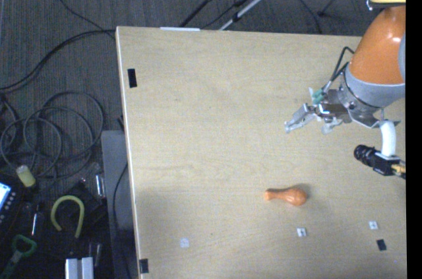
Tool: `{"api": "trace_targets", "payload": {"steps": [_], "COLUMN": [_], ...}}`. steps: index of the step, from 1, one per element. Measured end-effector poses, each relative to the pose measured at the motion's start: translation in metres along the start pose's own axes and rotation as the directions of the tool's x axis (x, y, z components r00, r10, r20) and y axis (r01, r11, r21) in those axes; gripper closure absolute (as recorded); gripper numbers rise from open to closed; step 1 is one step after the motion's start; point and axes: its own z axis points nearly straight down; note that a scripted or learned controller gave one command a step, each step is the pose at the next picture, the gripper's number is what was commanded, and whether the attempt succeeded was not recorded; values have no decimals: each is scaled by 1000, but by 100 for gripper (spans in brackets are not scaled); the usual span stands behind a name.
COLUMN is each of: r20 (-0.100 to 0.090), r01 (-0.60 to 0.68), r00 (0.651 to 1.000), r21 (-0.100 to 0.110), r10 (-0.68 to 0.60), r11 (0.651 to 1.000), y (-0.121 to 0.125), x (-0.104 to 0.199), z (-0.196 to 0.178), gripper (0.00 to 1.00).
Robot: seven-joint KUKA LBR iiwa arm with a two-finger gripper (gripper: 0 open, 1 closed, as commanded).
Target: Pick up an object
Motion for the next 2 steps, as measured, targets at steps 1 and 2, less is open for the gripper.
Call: {"api": "trace_targets", "payload": {"steps": [1,2], "r20": [7,9], "r01": [38,132], "r00": [999,991], "r21": [2,0], "r10": [-38,-132], "r11": [999,991], "y": [86,114], "x": [-70,-73], "z": [74,133], "gripper": [0,0]}}
